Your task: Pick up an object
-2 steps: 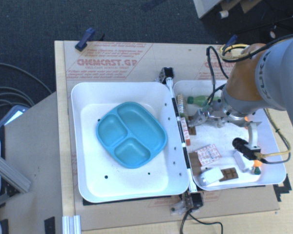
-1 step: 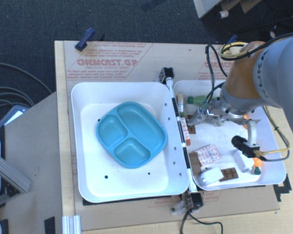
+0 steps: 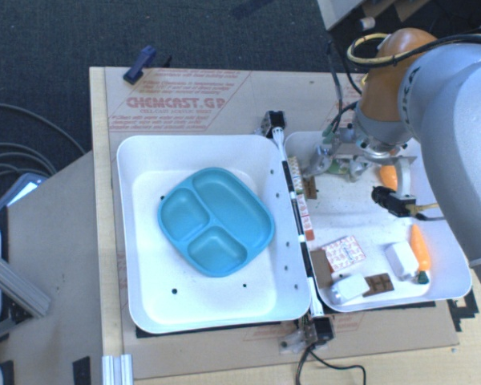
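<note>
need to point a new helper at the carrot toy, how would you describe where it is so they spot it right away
Start at the right-hand white bin, the one the grey arm reaches over, and follow its right edge down toward the near corner. The carrot toy lies there beside a small white block. It is the long, thin orange piece with a green tip, unlike the flat cards near it.

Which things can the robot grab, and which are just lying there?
Could be grabbed, all in the right bin:
- orange carrot toy
- small white block
- patterned card
- brown bar
The gripper hangs over that bin's far corner.

Just lying about:
- blue divided plate, left bin
- blue clip, on the board
</note>
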`<state>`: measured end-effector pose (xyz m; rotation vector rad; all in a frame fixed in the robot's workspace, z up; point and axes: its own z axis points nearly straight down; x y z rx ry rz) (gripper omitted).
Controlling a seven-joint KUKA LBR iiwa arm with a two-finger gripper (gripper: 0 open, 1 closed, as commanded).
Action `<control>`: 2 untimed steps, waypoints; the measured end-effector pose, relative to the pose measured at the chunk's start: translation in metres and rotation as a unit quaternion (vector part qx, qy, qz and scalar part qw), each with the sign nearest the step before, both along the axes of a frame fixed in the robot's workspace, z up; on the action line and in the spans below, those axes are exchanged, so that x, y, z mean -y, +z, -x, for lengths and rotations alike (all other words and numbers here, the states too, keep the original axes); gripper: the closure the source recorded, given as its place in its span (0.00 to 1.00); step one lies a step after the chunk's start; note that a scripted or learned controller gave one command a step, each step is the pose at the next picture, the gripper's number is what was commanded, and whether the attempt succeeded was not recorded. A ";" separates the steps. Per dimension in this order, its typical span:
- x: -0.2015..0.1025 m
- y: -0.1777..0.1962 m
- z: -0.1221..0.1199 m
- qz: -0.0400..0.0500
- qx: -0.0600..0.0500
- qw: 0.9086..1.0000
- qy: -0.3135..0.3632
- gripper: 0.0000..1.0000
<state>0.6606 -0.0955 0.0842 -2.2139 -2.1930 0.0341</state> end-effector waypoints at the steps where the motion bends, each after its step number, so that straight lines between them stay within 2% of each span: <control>1: 0.007 -0.001 0.000 -0.003 0.000 1.000 0.001 0.00; 2: 0.011 -0.001 0.000 -0.004 0.000 1.000 0.001 0.00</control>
